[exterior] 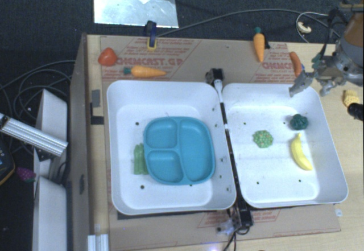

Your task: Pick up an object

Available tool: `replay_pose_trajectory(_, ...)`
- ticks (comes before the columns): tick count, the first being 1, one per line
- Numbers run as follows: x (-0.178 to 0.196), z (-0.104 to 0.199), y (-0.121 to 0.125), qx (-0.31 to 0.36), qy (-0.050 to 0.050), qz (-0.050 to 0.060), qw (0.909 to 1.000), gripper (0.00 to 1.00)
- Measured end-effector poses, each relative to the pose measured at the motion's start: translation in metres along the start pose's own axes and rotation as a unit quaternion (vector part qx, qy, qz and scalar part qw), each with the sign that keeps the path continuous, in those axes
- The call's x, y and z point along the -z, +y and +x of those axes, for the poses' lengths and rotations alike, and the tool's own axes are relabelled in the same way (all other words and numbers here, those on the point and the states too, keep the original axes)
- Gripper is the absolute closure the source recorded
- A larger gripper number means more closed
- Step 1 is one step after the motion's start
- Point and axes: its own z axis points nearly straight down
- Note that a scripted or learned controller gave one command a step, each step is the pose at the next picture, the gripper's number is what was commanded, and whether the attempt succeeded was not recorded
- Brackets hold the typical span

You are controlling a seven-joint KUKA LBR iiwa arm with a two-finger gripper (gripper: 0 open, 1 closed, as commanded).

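Your gripper (311, 82) hangs above the right bin's (335, 187) far right corner, fingers spread and empty. The banana (300, 152), dark green item (298, 122) and light green cluster (263, 139) lie below.

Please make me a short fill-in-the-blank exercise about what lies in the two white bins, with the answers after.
1. The blue plate lies in the ____ bin.
2. The banana in the right bin is ____ in colour.
3. The blue plate has ____ compartments.
4. The gripper is above the right bin's far ____ corner.

Answers: left; yellow; three; right
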Motion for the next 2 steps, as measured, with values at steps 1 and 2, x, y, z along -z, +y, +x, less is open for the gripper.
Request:
replay_pose_trajectory(1, -0.133, 0.051, -0.041, 0.001, 0.001, 0.002, 1.0000, 0.00)
replay_pose_trajectory(2, -0.160, 0.091, -0.062, 0.000, 0.001, 0.001, 1.0000, 0.00)
